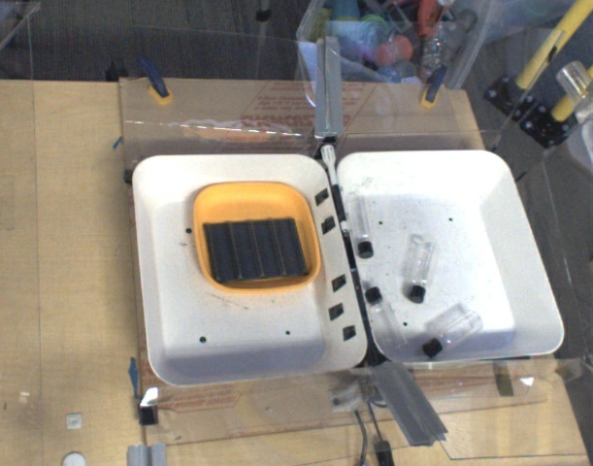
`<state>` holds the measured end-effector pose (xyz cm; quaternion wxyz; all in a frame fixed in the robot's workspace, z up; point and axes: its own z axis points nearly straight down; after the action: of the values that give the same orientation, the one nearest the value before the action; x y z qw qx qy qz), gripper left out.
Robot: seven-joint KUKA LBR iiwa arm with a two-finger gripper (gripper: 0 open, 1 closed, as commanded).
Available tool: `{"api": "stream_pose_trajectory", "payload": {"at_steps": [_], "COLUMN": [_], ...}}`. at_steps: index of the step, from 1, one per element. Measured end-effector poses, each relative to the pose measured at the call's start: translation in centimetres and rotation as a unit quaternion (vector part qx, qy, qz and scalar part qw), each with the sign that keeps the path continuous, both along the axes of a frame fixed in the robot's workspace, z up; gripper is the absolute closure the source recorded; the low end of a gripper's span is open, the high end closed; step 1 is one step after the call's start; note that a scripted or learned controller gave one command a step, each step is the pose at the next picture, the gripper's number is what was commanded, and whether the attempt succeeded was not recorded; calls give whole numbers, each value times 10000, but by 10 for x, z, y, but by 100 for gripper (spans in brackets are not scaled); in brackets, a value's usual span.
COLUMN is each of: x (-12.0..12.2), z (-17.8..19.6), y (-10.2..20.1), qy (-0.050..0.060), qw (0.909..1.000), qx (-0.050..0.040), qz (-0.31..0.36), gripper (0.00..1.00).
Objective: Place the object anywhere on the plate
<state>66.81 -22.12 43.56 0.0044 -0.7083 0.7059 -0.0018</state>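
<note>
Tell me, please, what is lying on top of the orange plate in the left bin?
A dark ribbed rectangular object lies flat on the orange plate, covering most of its floor; the plate surface beneath it is hidden.

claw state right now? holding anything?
Claw: cannot be told.
Clear vials lie in the right bin, apart from the orange plate.

No lettering, brand or number can be read anywhere on the desk [53, 260]. Faint reddish print runs across the clear sheet [277, 115] behind the two white bins [160, 348] (too blurred and too small to make out a single word). The orange plate [204, 207] and the dark ribbed block [254, 250] lying on it carry no visible markings, and the clear vials [417, 257] in the right-hand bin show no legible labels.
</note>
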Motion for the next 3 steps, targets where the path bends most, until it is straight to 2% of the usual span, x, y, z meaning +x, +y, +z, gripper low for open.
{"api": "stream_pose_trajectory", "payload": {"at_steps": [1,2,3], "x": [0,0,-19], "z": [0,-1,-1], "y": [1,12,9], "qy": [0,8,15], "qw": [9905,9576,8949], "qx": [-10,-14,-20], "qz": [1373,2882,4463], "gripper": [100,100,100]}}
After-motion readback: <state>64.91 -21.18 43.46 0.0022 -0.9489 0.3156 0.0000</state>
